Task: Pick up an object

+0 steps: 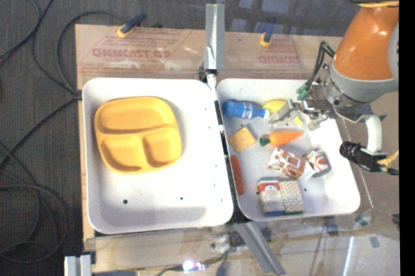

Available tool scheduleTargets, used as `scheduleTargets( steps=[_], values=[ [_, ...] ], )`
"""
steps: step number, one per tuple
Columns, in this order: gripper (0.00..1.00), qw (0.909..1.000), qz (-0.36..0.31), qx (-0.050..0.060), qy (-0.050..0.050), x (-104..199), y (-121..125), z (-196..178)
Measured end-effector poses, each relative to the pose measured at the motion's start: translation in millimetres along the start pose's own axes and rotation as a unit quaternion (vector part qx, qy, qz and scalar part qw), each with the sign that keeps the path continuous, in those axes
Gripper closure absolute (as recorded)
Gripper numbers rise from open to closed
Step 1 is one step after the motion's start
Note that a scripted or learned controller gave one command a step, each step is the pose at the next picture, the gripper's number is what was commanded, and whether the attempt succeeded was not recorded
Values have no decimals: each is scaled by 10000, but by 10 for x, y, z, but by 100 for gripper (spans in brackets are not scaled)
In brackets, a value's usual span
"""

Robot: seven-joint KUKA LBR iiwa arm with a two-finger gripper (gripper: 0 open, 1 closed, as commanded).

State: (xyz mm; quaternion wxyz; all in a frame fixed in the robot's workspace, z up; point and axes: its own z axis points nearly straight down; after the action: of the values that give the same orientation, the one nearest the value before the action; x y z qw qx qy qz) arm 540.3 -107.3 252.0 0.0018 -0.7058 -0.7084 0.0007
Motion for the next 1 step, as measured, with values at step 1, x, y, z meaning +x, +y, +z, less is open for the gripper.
scheduleTargets(
  steps=[1],
  values=[
    [0,9996,296,1,-8,-475,136,634]
  ],
)
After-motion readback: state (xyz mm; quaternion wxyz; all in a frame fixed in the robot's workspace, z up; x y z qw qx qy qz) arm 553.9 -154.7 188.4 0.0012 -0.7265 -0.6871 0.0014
